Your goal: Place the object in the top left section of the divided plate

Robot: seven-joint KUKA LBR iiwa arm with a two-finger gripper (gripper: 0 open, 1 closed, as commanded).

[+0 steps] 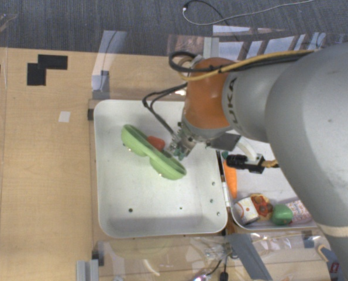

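Note:
A green divided plate lies in the left white bin, stretched from upper left to lower right, and it looks tilted on edge. A small red-orange object sits against the plate's far side near its middle. My gripper comes down from the orange wrist and its tip touches or hovers right at the plate's right half, just right of the red-orange object. The arm hides the plate's sections, so I cannot tell which section the object is in.
The right bin holds an orange carrot, a small can, a green item and a packet. The big grey arm covers most of that bin. Cables loop above the wrist.

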